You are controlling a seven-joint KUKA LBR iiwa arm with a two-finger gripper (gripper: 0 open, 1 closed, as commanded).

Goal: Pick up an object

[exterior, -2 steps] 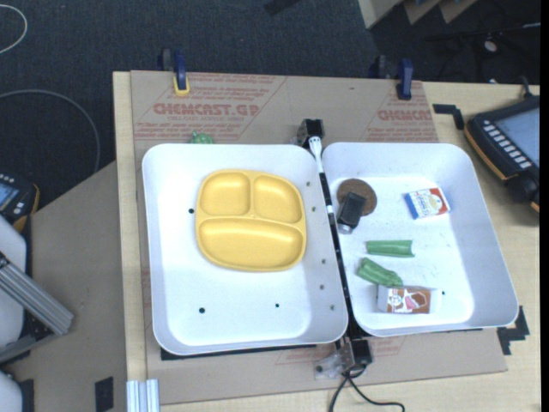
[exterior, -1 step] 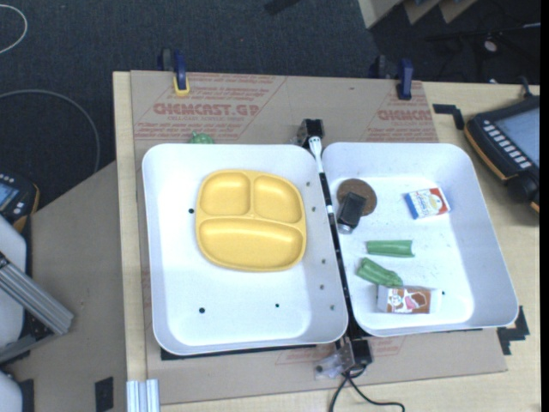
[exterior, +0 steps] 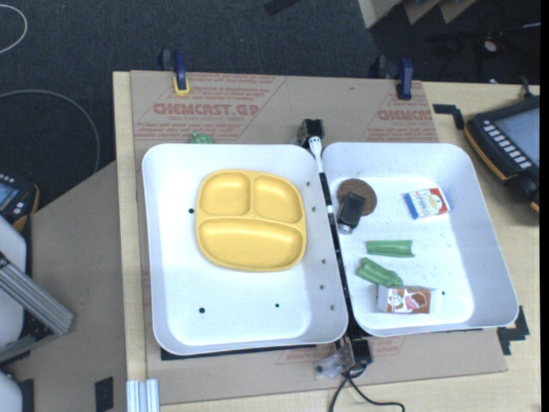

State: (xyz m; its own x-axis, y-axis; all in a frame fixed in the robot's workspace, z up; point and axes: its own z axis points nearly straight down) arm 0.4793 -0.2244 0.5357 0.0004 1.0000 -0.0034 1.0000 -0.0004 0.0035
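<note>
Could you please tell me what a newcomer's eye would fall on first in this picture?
First, the large yellow plastic divided plate lying in the left white bin. Next, the right white bin with its scatter of small items: two green bean pods, a brown round disc and a blue-and-white carton.

Yellow divided plate (exterior: 251, 220): smooth plastic with a soft sheen. White bins (exterior: 171, 230): smooth, glossy plastic. Bench board (exterior: 257, 101) looked like matt brown cardboard; floor (exterior: 86, 24) was dark, rough carpet.
</note>
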